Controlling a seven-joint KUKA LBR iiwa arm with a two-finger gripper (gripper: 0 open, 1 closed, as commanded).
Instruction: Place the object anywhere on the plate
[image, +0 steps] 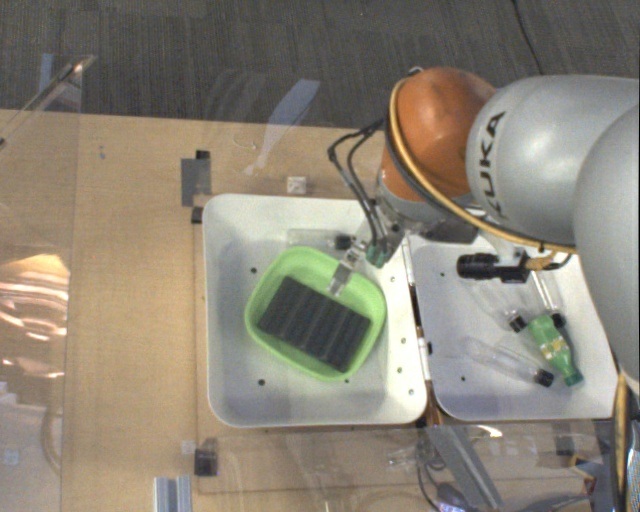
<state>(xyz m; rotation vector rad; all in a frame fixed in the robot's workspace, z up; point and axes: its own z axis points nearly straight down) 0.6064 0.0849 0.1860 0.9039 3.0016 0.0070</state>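
Note:
A lime-green plate (262, 300) sits in the middle of the left bin (225, 380). A black ribbed rectangular object (312, 322) lies flat on the plate and covers most of its floor. My gripper (343, 275) hangs over the plate's far right rim, just above the black object's upper right corner. Nothing shows in its grasp. The arm's wrist with the orange band (440, 130) looms above and to the right.
The right bin (470, 390) holds a green bottle-shaped item (553, 345) and a couple of clear tubes with black caps (505, 358). A ridge where the two bins meet (418, 330) runs just right of the plate.

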